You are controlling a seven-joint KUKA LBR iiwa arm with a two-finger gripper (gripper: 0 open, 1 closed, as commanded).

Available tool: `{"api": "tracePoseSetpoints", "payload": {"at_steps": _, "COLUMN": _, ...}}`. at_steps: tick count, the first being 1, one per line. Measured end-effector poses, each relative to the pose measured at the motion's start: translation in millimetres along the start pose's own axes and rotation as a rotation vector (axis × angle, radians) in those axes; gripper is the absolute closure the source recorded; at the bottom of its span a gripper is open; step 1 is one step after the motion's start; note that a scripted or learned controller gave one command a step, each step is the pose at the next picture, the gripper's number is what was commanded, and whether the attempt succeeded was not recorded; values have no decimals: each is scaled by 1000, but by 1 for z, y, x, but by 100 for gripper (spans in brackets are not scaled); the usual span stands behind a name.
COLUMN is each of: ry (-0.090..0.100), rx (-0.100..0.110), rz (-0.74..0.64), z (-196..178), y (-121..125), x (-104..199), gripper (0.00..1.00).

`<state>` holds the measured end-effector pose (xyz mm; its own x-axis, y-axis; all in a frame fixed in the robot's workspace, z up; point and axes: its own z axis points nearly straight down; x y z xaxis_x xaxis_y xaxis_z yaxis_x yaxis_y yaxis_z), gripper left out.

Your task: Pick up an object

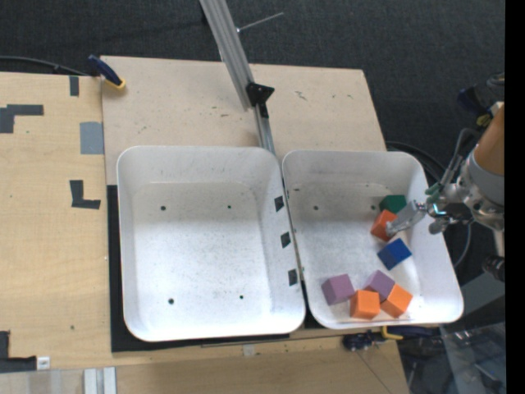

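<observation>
Two shallow white bins sit side by side on the bench. The left bin (pixel 201 245) holds no loose objects that can be made out. The right bin (pixel 361 171) is taken as the landmark for all positions below; it adjoins the left bin along its left wall.

One arm (pixel 492 171) enters over the right bin's right rim. Its gripper (pixel 408 217) hangs inside the bin near the right wall, about midway along it. The fingers are too small and blurred to judge; whether they are apart, together or clamped on anything cannot be told.

Seven blocks counted, all in the right half of the right bin:
- Orange, three: one orange block (pixel 382 224) just beside the gripper tip, and two orange blocks (pixel 366 304) (pixel 398 300) near the bin's front wall.
- Purple, two: purple blocks (pixel 337 288) (pixel 380 283) near the front wall, touching the orange pair.
- Blue, one: blue block (pixel 394 253) between the upper orange block and the front cluster.
- Green, one: green block (pixel 394 203) just behind the gripper tip, partly hidden.
</observation>
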<state>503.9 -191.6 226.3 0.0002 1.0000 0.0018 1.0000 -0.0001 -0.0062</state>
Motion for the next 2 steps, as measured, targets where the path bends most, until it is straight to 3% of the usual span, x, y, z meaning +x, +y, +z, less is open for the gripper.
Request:
{"api": "tracePoseSetpoints", "payload": {"at_steps": 1, "ry": -2, "rx": -5, "rz": -2, "z": -2, "y": 1, "x": 0, "gripper": 0}}
{"api": "tracePoseSetpoints", "payload": {"at_steps": 2, "ry": -1, "rx": 0, "rz": -1, "z": 42, "y": -4, "x": -2, "gripper": 0}}
